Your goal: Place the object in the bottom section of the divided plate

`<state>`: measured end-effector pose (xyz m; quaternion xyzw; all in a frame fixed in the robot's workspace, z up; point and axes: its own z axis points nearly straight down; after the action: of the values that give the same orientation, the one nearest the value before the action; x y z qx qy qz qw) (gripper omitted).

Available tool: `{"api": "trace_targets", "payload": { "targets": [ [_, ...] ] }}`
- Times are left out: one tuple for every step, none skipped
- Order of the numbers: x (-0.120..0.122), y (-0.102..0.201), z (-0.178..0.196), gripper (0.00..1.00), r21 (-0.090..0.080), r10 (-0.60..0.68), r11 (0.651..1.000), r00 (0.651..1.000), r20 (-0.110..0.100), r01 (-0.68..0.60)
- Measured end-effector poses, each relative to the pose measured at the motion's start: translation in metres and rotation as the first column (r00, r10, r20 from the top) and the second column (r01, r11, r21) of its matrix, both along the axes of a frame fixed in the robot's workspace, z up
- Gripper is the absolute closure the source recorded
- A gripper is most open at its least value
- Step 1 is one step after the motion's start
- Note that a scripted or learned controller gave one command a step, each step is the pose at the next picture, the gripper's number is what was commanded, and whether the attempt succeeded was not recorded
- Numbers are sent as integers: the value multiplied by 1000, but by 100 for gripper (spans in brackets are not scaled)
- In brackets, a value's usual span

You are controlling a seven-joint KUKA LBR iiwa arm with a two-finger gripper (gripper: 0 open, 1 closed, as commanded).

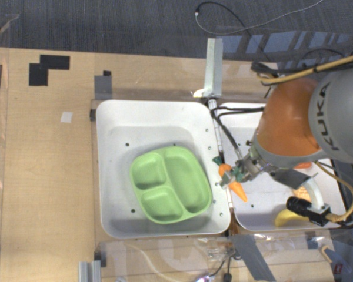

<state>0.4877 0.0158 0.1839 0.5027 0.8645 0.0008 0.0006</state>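
Observation:
A light green divided plate [170, 184] lies in the left white bin [115, 157]. It has two small sections on its left and lower side and one long section on its right. My gripper [237, 177] hangs over the wall between the two bins, just right of the plate. It is shut on a small orange carrot-like object [240, 192]. The object's two orange ends stick out above-left and below-right of the fingers. The arm's orange band and grey wrist cover the right bin's middle.
The right bin [253, 216] holds a yellow banana-like piece [287, 218] near its front and another yellow-orange item [303, 190] partly under the arm. Black cables [223, 128] run along the bin divider. A metal post [213, 66] stands behind the bins.

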Motion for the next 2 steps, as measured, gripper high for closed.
{"api": "trace_targets", "payload": {
  "targets": [
    [1, 25, 77, 100, 0, 59, 998, 998, 5, -59],
    [-1, 110, 17, 100, -1, 86, 996, 996, -1, -86]
  ]
}}
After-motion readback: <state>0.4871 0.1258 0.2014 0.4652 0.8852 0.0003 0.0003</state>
